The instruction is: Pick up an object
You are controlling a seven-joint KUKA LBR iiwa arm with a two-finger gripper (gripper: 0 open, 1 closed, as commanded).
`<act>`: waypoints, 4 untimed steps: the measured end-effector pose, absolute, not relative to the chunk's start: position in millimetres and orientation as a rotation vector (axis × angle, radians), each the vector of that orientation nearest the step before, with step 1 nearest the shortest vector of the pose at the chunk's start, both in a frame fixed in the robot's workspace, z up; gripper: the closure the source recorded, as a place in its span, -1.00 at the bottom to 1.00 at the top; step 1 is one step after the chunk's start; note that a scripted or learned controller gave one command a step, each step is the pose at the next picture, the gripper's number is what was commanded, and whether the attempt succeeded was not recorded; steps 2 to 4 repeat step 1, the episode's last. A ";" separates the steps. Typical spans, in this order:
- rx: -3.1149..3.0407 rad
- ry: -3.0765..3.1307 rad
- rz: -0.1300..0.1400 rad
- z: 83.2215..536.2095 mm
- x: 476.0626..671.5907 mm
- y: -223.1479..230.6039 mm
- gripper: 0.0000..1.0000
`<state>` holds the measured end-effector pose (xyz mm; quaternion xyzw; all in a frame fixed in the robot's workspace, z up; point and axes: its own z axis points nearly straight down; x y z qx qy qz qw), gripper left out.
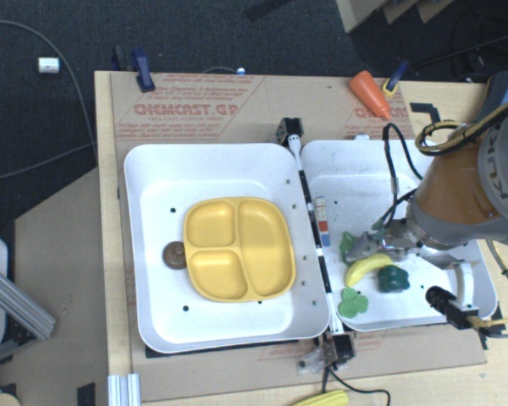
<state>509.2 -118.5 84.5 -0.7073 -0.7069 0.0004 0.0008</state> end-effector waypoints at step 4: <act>-2.220 -2.219 0.000 84.4 506.3 -118.3 -1.00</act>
